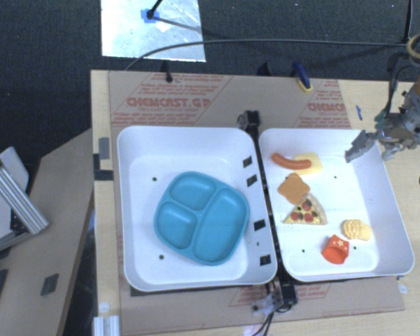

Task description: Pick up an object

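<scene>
Several toy foods lie in the right bin (388,208): a red sausage (291,162) against a pale yellow piece (312,163), a brown toast-like piece (294,187), a pizza slice (306,213), a yellow ridged piece (355,229) and a red piece (335,250). My gripper (372,150) hangs over the bin's far right part, open, with nothing between its fingers. It sits to the right of the sausage and well apart from every food piece.
The left bin (136,187) holds a blue divided plate (201,218). A black clip strip (260,201) joins the two bins. A shiny sheet (152,19) lies on the dark floor beyond the bench, with cables running across.
</scene>
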Robot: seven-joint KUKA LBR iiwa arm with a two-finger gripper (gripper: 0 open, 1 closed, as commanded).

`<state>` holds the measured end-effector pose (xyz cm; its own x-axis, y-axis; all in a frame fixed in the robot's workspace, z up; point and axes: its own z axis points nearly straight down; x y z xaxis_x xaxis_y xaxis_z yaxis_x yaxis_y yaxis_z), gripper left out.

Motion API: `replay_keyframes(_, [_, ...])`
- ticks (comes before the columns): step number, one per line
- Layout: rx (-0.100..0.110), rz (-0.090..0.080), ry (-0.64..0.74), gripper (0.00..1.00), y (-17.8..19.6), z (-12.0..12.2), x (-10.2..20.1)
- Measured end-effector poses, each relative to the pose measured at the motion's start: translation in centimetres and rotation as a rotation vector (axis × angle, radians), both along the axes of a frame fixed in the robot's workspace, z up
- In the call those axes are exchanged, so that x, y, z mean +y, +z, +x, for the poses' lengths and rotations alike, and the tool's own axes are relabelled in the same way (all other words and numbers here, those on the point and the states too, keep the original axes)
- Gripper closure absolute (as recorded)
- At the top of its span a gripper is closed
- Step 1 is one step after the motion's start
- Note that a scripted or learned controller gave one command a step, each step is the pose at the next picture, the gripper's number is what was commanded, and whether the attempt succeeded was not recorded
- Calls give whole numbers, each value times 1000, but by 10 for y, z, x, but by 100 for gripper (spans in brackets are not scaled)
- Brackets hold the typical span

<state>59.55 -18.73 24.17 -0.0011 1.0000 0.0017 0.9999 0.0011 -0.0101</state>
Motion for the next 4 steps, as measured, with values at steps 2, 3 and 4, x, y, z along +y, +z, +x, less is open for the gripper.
replay_keyframes(2, [-9,-2,0,0,-39,7,-7])
replay_keyframes(3, [-8,-1,0,0,-100,2,-6])
replay_keyframes(4, [-8,-1,0,0,-152,2,-5])
